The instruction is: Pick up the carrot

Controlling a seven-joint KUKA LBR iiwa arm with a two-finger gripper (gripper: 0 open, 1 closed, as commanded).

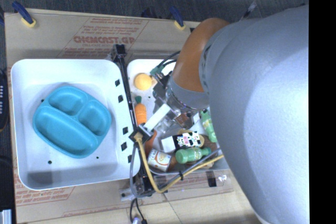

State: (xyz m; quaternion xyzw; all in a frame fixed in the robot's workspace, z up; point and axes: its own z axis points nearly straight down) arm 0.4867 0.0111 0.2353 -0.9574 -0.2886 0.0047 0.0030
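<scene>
**Desk:** What do we see on the bench?

**Photo:** We look down on a bench (94, 34) covered with printed brown cardboard, with dark floor beyond it. The grey arm (257, 97) reaches in from the right, its orange band (190, 60) above the wrist, and it covers much of the right bin (137, 66). The left bin (31, 176) sits beside it and holds a blue divided plate (71, 120).

**Desk:** And where do we place the carrot?

**Photo:** We find the carrot (140, 113) in the right bin. It lies close along the wall shared with the left bin, just below a yellow ball (142, 81) and apart from it. The gripper (167, 124) hangs low over the bin just to the carrot's right. We cannot tell whether it touches the carrot, and the wrist hides whether it is parted or closed.

**Desk:** Anything else we should list?

**Photo:** Nearer the camera we see a green bottle (191, 155) on its side and a black-and-white cow-patterned piece (189, 140) just above it.
</scene>
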